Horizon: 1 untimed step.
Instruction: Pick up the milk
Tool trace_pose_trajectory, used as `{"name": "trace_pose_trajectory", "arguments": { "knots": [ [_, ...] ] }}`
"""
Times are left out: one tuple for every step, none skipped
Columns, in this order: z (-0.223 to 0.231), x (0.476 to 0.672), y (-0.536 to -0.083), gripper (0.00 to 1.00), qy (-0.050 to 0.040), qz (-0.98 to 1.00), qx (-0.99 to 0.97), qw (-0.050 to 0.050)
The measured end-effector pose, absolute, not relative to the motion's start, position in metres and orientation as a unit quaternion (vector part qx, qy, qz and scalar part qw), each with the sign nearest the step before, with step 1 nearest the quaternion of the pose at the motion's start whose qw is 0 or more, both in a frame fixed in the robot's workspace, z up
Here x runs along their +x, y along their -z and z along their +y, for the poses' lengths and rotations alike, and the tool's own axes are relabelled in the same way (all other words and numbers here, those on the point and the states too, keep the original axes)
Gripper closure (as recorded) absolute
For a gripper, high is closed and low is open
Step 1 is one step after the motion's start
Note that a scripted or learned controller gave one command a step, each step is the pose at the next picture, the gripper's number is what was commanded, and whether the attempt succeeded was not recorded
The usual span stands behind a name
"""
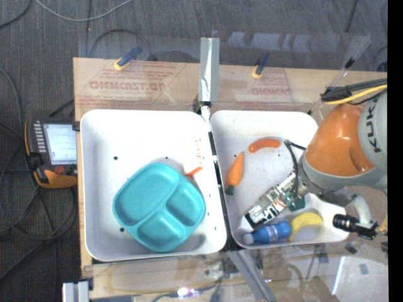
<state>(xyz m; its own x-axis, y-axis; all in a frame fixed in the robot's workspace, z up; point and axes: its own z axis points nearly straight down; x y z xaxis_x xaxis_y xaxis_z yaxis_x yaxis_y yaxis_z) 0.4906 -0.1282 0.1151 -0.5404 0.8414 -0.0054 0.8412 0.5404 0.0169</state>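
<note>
You are at the approach step. The tool [257, 215] is low inside the right-hand bin [264, 114], and its tip sits just above the milk [272, 233]. I take the milk to be the blue bottle with a pale cap lying on its side against the bin's near wall. From this slant you cannot tell whether the tool is released or clenched, and nothing visibly sits in its grasp, so treat the milk as not yet picked.

Judging from this, the next move calls for a short shift toward the bottle's middle, then a descent that straddles its round body across the narrow way. The bottle looks like smooth, hard plastic. As a cylinder it may roll or squirt out if caught off-centre, and the bin wall beside it leaves little room on that side.

Just beyond the bottle, toward the arm [343, 150], lies a yellow banana [306, 221], curved and glossy, near enough to get nudged. Farther from the tool, toward the bin's far side, are a tapered orange carrot [235, 170] and a bent orange sausage [264, 145], both well apart from your work. Across the divider, the left bin [101, 143] carries a teal sectioned plate [160, 206], matte and rounded.
</note>
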Motion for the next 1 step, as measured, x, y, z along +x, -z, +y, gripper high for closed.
{"name": "trace_pose_trajectory", "arguments": {
  "knots": [
    [-0.1372,0.5002,-0.1359,1.0,-0.0061,0.875,0.483,0.031]
  ]
}}
